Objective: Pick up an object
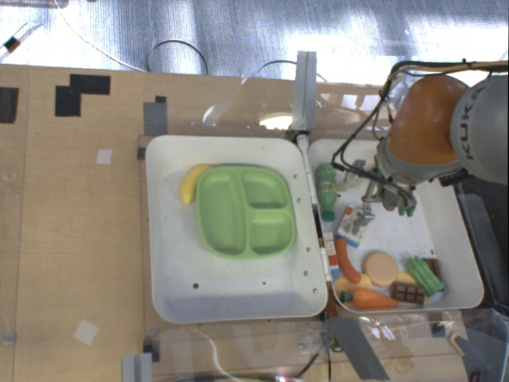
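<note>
Gripper (367, 213) hangs over right bin (465, 289), above a small white, red and blue item (350, 226); fingers' state: can't tell, too blurred. Green bottle (326, 183) by bin's left wall. Toy food at near edge: cookie (382, 267), carrot (372, 298), sausage (343, 259), poss. chocolate (407, 294). Left bin (171, 289): green tray (242, 211), banana (191, 183) just beside it.

Toy food heaped at right bin's (465, 281) near end: carrot (372, 298), sausage (343, 258), round cookie (381, 267), chocolate (407, 294). Green bottle (326, 183) lying by left wall.
</note>
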Motion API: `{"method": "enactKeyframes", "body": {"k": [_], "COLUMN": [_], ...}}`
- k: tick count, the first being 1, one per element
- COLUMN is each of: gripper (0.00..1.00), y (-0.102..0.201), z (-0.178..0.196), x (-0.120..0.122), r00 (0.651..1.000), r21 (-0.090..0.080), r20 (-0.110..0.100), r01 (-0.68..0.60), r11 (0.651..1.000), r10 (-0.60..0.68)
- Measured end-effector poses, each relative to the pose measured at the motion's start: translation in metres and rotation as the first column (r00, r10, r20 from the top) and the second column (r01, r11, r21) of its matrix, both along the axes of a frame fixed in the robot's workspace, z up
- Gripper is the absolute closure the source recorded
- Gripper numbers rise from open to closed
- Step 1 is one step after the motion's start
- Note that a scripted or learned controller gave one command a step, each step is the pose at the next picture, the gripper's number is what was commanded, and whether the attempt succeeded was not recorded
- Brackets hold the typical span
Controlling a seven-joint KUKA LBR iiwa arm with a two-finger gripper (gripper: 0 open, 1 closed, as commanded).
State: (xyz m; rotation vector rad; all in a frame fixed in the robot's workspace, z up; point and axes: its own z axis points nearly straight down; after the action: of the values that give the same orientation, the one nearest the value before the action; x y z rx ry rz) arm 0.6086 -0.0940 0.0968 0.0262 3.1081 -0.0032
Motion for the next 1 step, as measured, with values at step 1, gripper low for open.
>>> {"method": "enactKeyframes", "body": {"k": [1], "gripper": [1.0], "y": [0.0019], "z": [0.0094], "x": [0.0008], "r00": [1.0], "r21": [0.001], "r20": [-0.005], "r01": [-0.009], "r11": [1.0], "r10": [0.009]}}
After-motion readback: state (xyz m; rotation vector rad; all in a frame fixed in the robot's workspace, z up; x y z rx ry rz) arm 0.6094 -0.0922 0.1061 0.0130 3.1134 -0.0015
